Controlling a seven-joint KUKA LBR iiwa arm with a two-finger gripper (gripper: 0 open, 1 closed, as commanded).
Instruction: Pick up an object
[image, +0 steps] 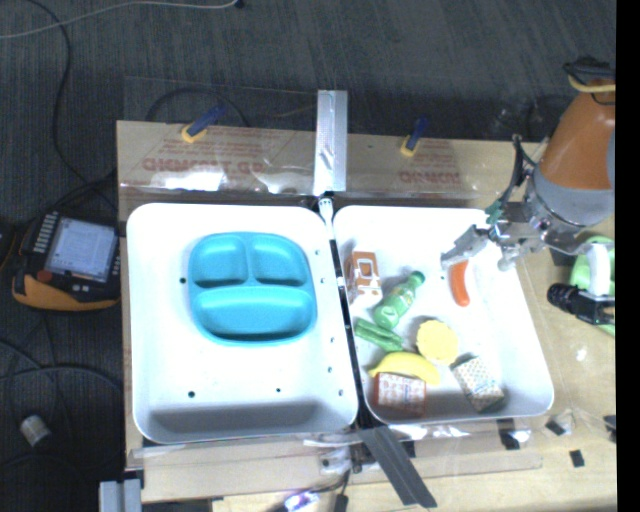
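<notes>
The likeliest target is the small orange-red carrot-like piece (459, 285), lying lengthwise on the floor of the right bin (530, 330) near its upper right part, apart from the other items; you can see nothing lifted yet, so judge this as the approach step, before any grasp. The gripper (487, 243) hangs just above and beside that piece, its two grey fingers spread apart with nothing between them, one fingertip reaching left toward the bin's middle and the other toward the right wall; the arm (585, 160), grey with its orange band, comes in over the bin's right rim. Further out, you have a green bottle (401, 297) lying tilted near the bin's centre, a small brown-and-white carton (362, 275) to its left by the divider, a green bean-like piece (377, 334) below it, a yellow round piece (437, 341), a banana (405, 367) touching a red-brown packet (399, 393), and a grey patterned block (477, 381) at the lower right; these crowd the lower half, so the orange piece is the easier pick. The left bin (160, 400) carries a blue divided plate (250, 285), well apart from the work. For the next move, you will want the fingers lowered to straddle the orange piece across its narrow width, then closed; a small offset could let one finger land on it and push it aside.
</notes>
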